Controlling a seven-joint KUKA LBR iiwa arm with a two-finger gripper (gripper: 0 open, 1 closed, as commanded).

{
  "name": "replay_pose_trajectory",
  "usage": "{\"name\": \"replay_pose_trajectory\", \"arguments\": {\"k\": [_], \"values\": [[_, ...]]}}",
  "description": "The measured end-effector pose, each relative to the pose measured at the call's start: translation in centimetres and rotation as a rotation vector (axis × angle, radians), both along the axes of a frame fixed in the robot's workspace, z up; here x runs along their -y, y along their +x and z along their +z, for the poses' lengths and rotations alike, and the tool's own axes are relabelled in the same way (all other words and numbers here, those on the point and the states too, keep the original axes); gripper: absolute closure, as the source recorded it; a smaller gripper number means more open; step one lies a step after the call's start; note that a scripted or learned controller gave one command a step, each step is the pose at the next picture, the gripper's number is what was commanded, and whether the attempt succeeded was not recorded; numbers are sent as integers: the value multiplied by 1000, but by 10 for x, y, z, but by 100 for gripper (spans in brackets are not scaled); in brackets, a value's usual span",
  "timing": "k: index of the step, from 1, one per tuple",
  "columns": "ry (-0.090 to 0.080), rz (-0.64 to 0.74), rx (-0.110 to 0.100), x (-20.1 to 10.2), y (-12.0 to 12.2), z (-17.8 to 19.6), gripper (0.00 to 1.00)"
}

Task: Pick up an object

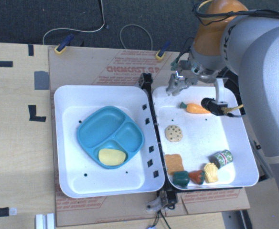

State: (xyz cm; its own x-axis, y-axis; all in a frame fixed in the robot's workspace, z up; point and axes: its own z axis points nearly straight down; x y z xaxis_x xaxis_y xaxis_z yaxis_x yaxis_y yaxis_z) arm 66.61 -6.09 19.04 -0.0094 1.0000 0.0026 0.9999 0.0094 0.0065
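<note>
Light wood bench with black tape marks. Brown cardboard sheet lies flat on it, clamped at the far edge by a yellow clip and a blue clip. Two white bins sit side by side on the cardboard: left bin, right bin, touching.

Glossy white plastic bins rest on matt brown cardboard; the blue tray looks smooth plastic.

From my seat, the arm runs off the right edge and top, so its base is lost to me. The claw is blurred, small and dark. The green-labelled can is too tiny for me to read.
</note>
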Motion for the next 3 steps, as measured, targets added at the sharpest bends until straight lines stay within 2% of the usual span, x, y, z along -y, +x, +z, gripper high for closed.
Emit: {"name": "replay_pose_trajectory", "arguments": {"k": [1, 2, 3], "values": [[-4, -13, -19, 44, -44, -94, 100], [-3, -9, -8, 41, -40, -88, 0], [-5, -8, -1, 40, -74, -105, 0]]}}
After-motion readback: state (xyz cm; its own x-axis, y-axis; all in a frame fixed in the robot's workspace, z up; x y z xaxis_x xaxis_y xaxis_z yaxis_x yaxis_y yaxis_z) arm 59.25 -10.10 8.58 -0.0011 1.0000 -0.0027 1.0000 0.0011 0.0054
